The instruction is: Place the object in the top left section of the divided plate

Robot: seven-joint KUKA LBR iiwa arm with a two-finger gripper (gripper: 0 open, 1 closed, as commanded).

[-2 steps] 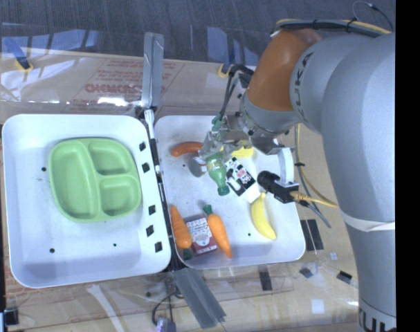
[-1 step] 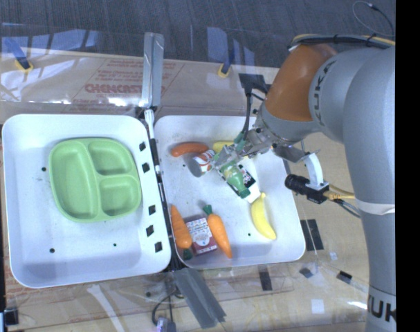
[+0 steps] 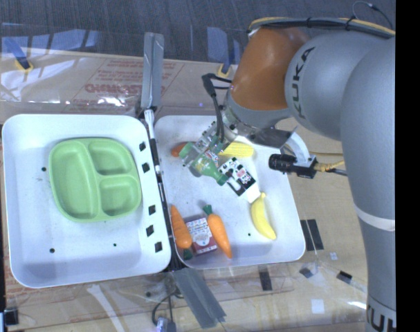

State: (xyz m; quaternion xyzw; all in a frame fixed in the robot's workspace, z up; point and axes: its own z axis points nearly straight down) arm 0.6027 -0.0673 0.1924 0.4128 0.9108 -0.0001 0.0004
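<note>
We see the grey arm with its orange band reaching in over the right white bin [image 3: 286, 244], its two-finger gripper [image 3: 208, 151] low among a cluster of items near the bin's upper middle. We cannot tell how the gripper stands or whether anything sits in it, because the clutter around its tip hides that.

Touching or just beside the gripper lie a green packet [image 3: 211, 171], a small orange piece [image 3: 178, 149], a yellow block [image 3: 239, 149] and a black-and-white patterned carton [image 3: 240, 177]. Below and to the right of the gripper rests a yellow plastic banana [image 3: 262, 218]. Further below it lie two orange toy carrots [image 3: 180, 228] flanking a red box [image 3: 200, 232].

The pale green divided plate [image 3: 95, 178] sits well to the gripper's left, in the left white bin [image 3: 23, 254].
</note>
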